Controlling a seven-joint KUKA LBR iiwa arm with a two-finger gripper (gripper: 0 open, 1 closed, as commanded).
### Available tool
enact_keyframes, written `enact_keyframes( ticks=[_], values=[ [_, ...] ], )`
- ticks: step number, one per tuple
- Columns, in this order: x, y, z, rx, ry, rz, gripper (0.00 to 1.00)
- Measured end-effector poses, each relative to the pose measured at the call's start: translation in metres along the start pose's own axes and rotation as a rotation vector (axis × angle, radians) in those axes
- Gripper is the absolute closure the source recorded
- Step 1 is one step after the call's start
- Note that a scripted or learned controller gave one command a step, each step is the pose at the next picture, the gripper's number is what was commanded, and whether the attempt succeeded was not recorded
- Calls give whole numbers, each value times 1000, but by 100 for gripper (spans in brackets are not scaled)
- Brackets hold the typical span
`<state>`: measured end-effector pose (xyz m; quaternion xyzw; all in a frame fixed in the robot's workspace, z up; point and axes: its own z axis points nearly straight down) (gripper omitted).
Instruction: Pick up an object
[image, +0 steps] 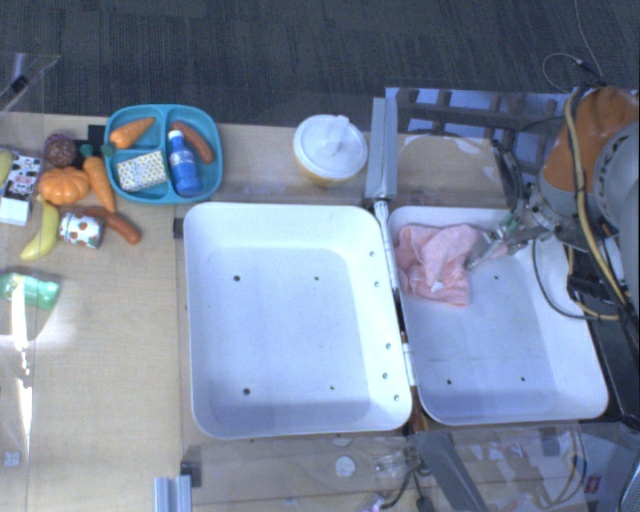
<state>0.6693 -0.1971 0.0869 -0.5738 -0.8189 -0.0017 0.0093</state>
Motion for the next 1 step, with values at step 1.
enact_keyframes(
  ticks=[1],
  values=[
    [-6,-5,0,9,-3,-190,0]
  ],
)
